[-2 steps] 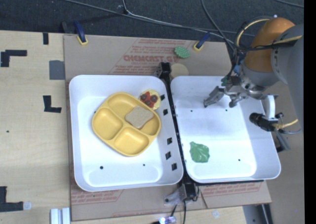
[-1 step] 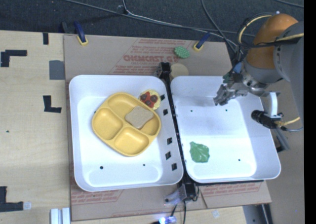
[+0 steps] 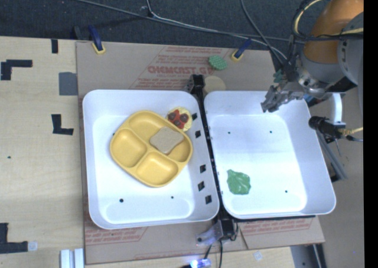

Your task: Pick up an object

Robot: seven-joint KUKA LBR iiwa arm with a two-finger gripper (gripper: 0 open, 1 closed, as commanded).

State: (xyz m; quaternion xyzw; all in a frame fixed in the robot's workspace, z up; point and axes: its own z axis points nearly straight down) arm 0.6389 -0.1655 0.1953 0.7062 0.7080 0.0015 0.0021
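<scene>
nothing's been picked up yet imo; the gripper (image 3: 270,105) hangs over the right bin's (image 3: 319,202) far edge, can't tell how it's set; the green object (image 3: 238,182) sits near that bin's front-left corner, untouched; whole grab still to do

Fixed overhead cam, slanted, prob. mid-range

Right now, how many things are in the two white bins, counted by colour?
Yellow: 1, the divided plate in the left bin
Tan: 1, the slice of bread on the plate
Red: 1, the small red thing at the plate's far edge
Green: 1, the green lump in the right bin
Total: 4
</scene>
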